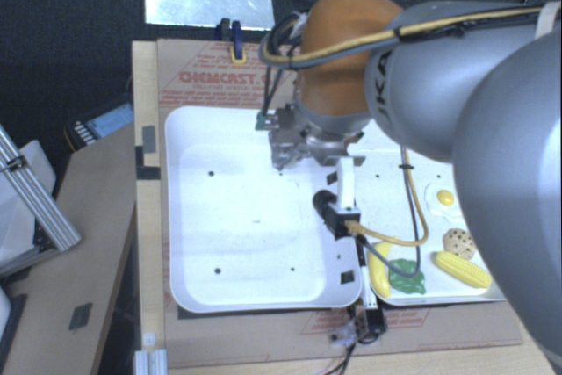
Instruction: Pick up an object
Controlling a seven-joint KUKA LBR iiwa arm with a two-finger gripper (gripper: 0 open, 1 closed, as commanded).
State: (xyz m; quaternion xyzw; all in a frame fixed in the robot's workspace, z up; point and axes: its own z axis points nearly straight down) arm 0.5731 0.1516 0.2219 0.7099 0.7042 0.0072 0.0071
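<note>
Looming grey arm (474,92) hides much of the right bin (395,167), its gripper (283,155) over the left bin (237,215), grip state unreadable.

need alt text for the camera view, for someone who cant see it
A grey arm with an orange band reaches from the right, its pincer over the left bin. In the right bin lie a corn cob, a cookie and a green toy.

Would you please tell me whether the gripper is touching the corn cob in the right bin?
Apart. The camera view shows the gripper over the left bin, while the corn cob lies in the right bin, well away.
</note>
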